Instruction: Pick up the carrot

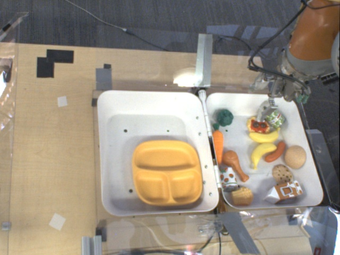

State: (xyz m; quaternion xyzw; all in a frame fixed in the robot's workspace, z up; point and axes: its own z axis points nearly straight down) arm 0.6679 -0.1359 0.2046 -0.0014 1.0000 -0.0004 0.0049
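Two shallow white bins sit side by side on a pale wooden counter [53,158], seen from above at a slant. The left bin [114,116] holds a yellow divided tray [167,171]. The right bin [313,187] holds a scatter of toy food. The carrot [218,145] lies along the right bin's left wall, its green top pointing away from the viewer, just below a dark green broccoli [224,117] and just left of a chicken drumstick [235,164]. Further right are two bananas [261,147], a sausage [274,152], a round bread roll [295,156], a cookie [281,172] and a small carton [285,192]. The grey arm with its orange band [313,31] reaches in from the upper right. Its gripper [272,110] hangs over the far side of the right bin, well apart from the carrot (whether its fingers are spread or closed cannot be made out).
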